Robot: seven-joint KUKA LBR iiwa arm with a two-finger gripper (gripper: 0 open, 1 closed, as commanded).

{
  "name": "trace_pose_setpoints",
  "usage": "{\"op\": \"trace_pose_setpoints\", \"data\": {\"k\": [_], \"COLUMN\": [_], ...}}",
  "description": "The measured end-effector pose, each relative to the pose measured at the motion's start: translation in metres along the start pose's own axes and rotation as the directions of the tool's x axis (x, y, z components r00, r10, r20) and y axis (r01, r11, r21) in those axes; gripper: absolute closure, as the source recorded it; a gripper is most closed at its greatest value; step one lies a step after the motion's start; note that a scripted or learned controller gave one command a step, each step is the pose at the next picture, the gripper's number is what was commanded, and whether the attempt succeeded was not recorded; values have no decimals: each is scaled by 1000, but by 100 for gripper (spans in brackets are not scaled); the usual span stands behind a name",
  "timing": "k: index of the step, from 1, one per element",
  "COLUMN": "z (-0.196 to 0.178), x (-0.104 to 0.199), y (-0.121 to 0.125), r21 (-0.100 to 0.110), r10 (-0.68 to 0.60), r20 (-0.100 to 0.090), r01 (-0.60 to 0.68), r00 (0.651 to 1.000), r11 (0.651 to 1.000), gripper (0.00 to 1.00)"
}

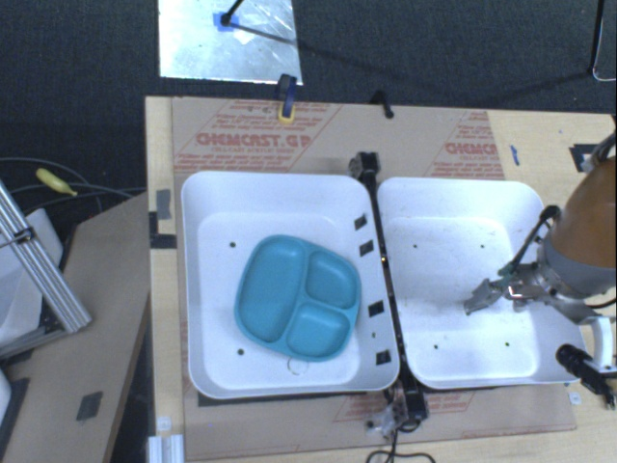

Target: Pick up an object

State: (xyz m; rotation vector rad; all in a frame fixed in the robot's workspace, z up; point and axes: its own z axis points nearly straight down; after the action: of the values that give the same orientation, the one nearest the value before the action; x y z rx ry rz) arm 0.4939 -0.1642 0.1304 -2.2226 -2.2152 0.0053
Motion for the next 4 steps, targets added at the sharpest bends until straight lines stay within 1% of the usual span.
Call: {"op": "trace_pose_setpoints", "data": {"k": [1, 2, 3, 4], "z": [42, 26, 16, 34], "x": [-23, -44, -42, -40], "y": [-8, -7, -6, 112], "r21": [-3, -8, -10, -18], "r10": [-3, -3, -4, -13], "r20": [0, 2, 2, 4], "r01": [3, 3, 4, 14], "r00": [1000, 1000, 1000, 1000], "r11": [1000, 1000, 1000, 1000], "gripper": [0, 0, 100, 100]}}
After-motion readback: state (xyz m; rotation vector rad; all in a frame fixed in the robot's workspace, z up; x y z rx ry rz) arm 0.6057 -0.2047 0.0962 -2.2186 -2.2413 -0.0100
